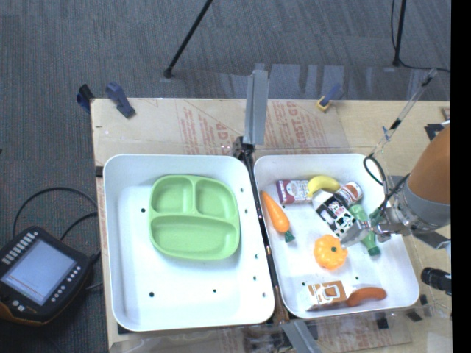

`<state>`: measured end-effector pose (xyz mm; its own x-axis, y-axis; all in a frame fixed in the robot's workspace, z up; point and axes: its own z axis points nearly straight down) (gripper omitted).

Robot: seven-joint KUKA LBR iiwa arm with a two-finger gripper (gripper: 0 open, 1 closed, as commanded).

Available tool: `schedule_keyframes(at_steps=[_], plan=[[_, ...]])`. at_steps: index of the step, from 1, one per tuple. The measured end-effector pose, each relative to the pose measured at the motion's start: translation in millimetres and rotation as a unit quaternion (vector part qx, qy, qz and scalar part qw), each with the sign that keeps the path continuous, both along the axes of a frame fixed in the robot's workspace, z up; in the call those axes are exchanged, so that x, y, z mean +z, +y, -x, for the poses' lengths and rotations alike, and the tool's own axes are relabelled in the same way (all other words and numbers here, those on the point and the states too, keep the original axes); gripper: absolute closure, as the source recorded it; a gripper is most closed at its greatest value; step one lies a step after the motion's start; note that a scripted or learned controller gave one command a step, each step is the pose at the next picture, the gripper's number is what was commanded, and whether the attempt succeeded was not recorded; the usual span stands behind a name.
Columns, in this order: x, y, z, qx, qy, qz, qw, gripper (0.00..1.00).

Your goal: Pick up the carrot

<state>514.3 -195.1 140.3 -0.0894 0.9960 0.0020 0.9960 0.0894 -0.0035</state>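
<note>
Your gripper (362,234) hovered low beside the pumpkin (330,251), well apart from the carrot (276,213) against the bin's (401,271) left wall; I couldn't tell its claw's state.

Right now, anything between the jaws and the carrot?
Yes. The gripper sits at the right bin's right side; the carrot lies by its left wall. Between them stand the black-and-white carton and the small orange pumpkin.
</note>
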Motion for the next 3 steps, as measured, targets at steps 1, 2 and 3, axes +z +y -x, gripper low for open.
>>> schedule_keyframes(at_steps=[1,2,3], plan=[[-19,81,24,-0.112,0.003,0.0000,0.9937,0.00],[-56,88,29,-0.247,0.003,0.0005,0.9691,0.00],[-48,87,31,-0.249,0.007,0.0001,0.9686,1.00]])
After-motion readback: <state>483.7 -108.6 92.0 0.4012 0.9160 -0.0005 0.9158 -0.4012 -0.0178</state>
